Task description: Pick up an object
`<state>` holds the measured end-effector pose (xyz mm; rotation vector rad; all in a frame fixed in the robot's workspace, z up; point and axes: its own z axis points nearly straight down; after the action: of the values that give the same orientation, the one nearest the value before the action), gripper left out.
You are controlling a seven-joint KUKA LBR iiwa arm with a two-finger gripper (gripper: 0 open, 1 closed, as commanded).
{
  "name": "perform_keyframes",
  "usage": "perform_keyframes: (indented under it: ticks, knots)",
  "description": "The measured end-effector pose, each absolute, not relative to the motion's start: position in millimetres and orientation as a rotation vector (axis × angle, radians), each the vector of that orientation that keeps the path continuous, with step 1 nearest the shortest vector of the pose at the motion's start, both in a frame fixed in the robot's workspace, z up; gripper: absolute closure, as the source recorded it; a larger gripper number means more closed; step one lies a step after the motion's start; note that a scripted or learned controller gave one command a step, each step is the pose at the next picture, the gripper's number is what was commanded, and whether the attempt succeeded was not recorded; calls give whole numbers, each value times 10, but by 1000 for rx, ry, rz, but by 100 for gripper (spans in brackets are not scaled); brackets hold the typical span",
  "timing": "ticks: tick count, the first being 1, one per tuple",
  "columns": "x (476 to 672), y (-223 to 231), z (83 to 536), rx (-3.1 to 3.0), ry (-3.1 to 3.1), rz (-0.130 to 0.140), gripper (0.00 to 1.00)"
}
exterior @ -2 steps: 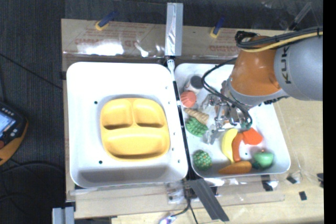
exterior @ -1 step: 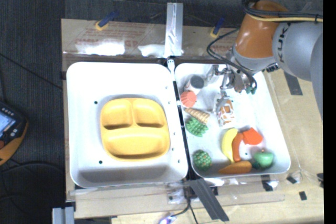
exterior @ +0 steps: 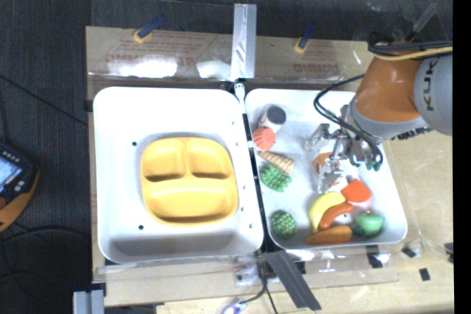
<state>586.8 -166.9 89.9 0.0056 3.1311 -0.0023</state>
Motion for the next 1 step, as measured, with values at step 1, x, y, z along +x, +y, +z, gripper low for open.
perform_keyframes:
  ticks: [1]
  knots:
    - [6061,-1504,899,129,3126,-4,0]
